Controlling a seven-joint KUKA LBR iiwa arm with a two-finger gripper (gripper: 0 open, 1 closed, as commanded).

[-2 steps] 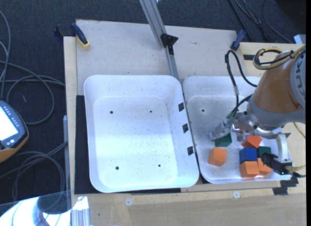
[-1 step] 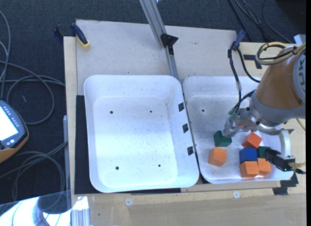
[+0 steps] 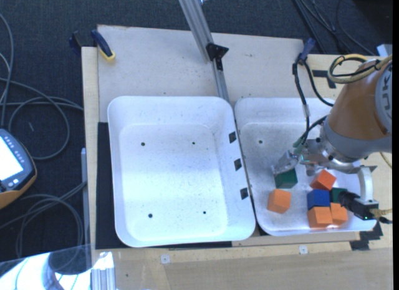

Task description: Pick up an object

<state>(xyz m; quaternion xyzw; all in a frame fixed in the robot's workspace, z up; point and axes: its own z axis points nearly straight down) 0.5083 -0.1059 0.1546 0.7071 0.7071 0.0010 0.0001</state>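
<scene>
end effector (image 3: 288, 165) low in right bin (image 3: 262, 120), lower right of frame, at dark green block (image 3: 286, 178); grip state cannot tell | orange cube (image 3: 279, 201) just below; other blocks clustered near arm

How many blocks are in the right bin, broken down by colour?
Orange blocks: 4
Blue block: 1
Green blocks: 2
Total: 7, all in the right bin. The arm hides part of the bin, so more may lie under it.
</scene>
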